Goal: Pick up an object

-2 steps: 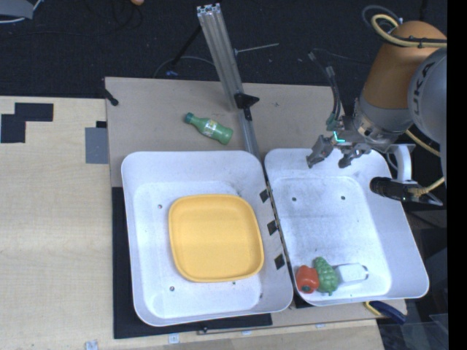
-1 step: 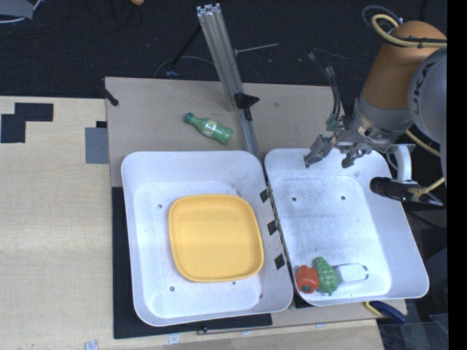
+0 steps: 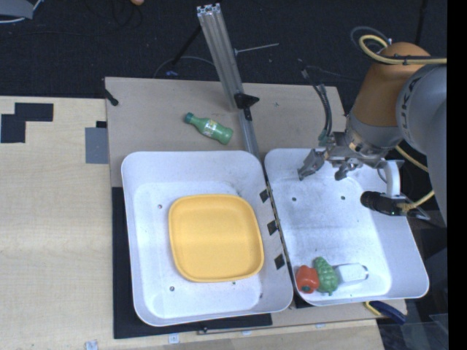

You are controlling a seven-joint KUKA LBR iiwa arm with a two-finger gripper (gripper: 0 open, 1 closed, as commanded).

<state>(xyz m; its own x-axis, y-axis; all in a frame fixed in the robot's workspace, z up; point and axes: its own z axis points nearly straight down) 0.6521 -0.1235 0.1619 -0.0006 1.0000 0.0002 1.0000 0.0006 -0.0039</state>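
**Arm over right bin, nothing picked**

While the green bottle [image 3: 209,127] lies on the bench behind the bins, the left bin [image 3: 142,173] carries a yellow plate [image 3: 215,236]: flat, stiff, low rim, probably awkward to pinch. In the right bin [image 3: 343,217] a red-and-green toy vegetable [image 3: 318,277] sits near the front edge beside a small white piece [image 3: 352,273]; it looks light, likely rigid plastic, best taken across its narrow middle. The gripper [image 3: 327,165] hovers over the bin's far end, fingers spread, holding nothing.
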